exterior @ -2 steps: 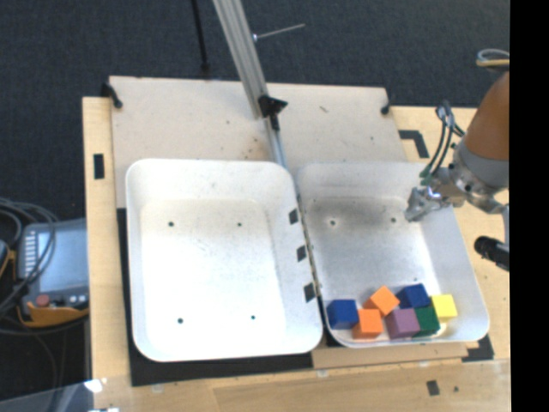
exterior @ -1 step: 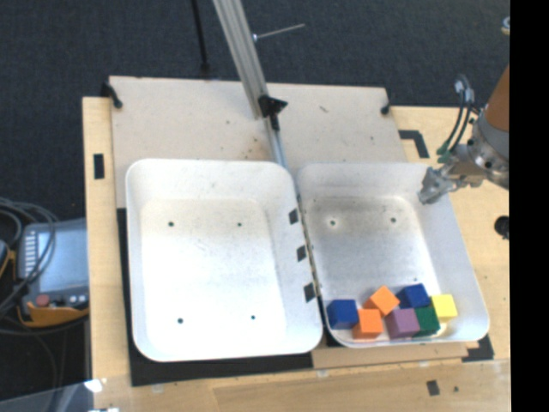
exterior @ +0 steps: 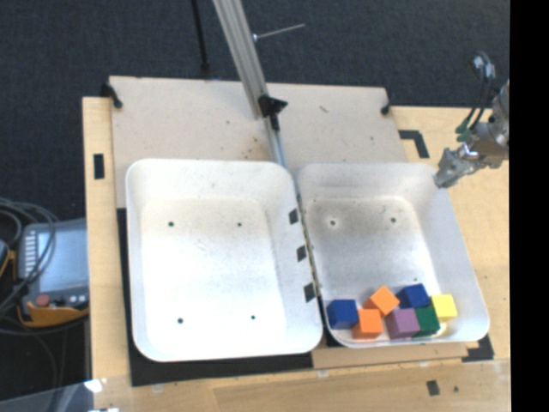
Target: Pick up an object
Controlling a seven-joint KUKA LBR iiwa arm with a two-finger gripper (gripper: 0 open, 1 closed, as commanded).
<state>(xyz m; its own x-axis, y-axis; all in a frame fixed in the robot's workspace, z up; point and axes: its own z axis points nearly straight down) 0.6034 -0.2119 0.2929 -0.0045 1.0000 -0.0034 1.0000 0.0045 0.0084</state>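
Several small coloured blocks are bunched in the near corner of the right bin (exterior: pixel 360 187): a blue one (exterior: pixel 342 312), two orange ones (exterior: pixel 383 299) (exterior: pixel 369 321), a purple one (exterior: pixel 401 323), a second blue one (exterior: pixel 413 296), a green one (exterior: pixel 427 319) and a yellow one (exterior: pixel 443 306). My gripper (exterior: pixel 449 170) hangs at the right edge of the view, over the far right rim of that bin and well away from the blocks. Nothing shows in its grasp.
The left bin (exterior: pixel 214 256) lies beside the right one, with clips along their shared edge. A slanted aluminium pole (exterior: pixel 244 50) rises from the back of the bench. A handheld control unit (exterior: pixel 51 264) with cables rests off the bench at left.
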